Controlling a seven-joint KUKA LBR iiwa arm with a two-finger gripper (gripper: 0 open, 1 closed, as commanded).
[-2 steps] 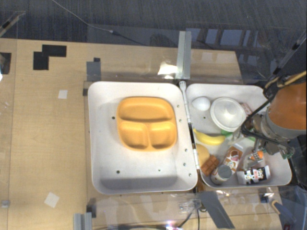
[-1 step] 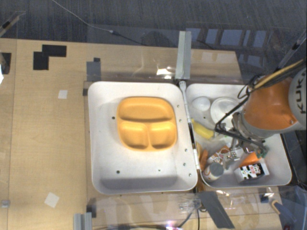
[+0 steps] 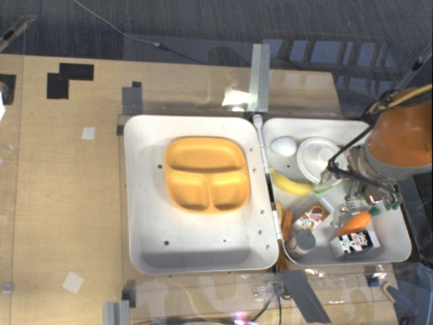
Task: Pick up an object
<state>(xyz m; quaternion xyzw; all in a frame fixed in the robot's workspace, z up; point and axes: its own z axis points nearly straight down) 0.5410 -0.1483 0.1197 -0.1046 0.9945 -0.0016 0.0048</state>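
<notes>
- Arm [image 3: 404, 141] cut off by the right edge, its grey body and orange band running out of sight.
- Gripper [image 3: 358, 205] lost among wrist hardware and cables; fingers too small and cluttered to read.
- Right bin [image 3: 406, 246] partly hidden under the arm along its right side.
- White bowl [image 3: 318, 158] covered on its right by the wrist.
- Carrot [image 3: 354, 223] overlapped at its upper end by gripper parts.
- Small printed packet [image 3: 313, 217] and black-and-white box [image 3: 354, 243]: markings too small to read.
- Grey cup [image 3: 302, 241] in shadow, contents unclear.
- Banana [image 3: 291, 184] partly tucked under the bowl's rim.
</notes>
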